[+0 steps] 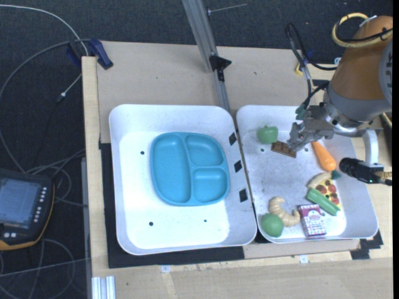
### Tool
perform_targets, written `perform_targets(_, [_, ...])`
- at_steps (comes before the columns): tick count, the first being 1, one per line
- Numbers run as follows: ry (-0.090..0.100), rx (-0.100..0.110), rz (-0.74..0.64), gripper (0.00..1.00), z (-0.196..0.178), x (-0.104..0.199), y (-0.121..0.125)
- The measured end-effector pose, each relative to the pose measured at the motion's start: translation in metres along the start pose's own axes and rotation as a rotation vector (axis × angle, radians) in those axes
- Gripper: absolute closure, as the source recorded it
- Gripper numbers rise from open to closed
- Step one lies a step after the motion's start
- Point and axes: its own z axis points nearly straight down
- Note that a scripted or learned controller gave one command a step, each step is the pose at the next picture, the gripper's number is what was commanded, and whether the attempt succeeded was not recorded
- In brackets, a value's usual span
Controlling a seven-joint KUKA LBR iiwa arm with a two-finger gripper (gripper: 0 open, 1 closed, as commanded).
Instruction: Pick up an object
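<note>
Dark carpet is showing around a pale wooden bench (162, 73), and two shallow white bins are sitting on it side by side. Lying in the left bin (124, 129) is a blue divided plate (189, 168) with three compartments. My arm (361, 73) is reaching in from three o'clock, and my gripper (298, 139) is hanging over the upper part of the right bin (274, 185); whether it is spread or pressed together I cannot tell from this angle, and nothing is visibly sitting in it. Just beside its tip, toward eight o'clock, a small brown block (282, 147) is lying on the bin floor. At nine o'clock from the tip a green apple (267, 134) is resting, near the block but apart from it. An orange carrot (324, 156) is lying at four o'clock from the gripper. Farther toward five o'clock, a pizza slice toy (325, 187) is overlapping a green piece (323, 202), with a red and white box (313, 220) below them. A curled beige piece (283, 209) is touching a green round fruit (272, 225) near the bin's six o'clock edge.
</note>
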Motion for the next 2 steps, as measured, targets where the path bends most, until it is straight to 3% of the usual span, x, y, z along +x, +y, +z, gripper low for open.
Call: perform_targets(2, [-0.001, -0.005, -0.002, 1.0, -0.008, 0.11, -0.004])
